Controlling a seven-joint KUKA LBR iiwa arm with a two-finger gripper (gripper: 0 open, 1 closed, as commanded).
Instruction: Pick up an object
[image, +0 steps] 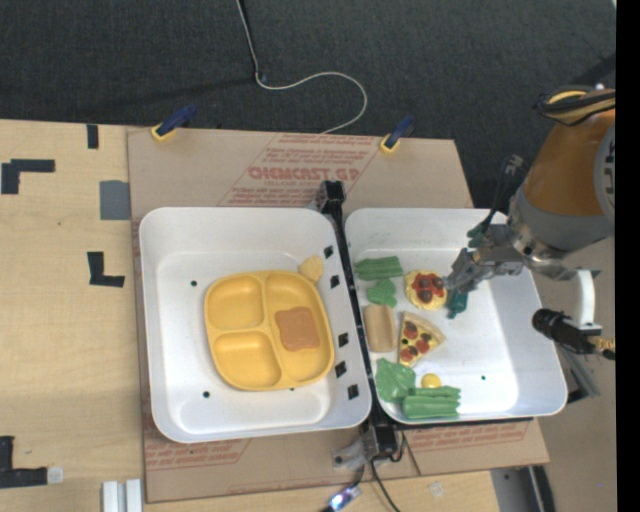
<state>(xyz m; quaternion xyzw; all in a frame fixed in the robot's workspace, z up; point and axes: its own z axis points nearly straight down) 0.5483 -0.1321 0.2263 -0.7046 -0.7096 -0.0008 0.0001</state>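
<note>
Green toy beans (432, 402) lie nearest; end effector (458, 300) state cannot be determined. Round toy tart (425, 289): likely light, rigid plastic; grip across its rim.

Glossy plastic yellow tray (262, 330) in smooth white bins (160, 260) on matt cardboard (290, 170); toy foods (420, 338) look probably plastic.

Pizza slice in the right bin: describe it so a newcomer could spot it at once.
Look in the right white bin, near its middle. The pizza slice lies just right of the tan bread-like piece. It alone is a triangle, yellow with red spots.
</note>
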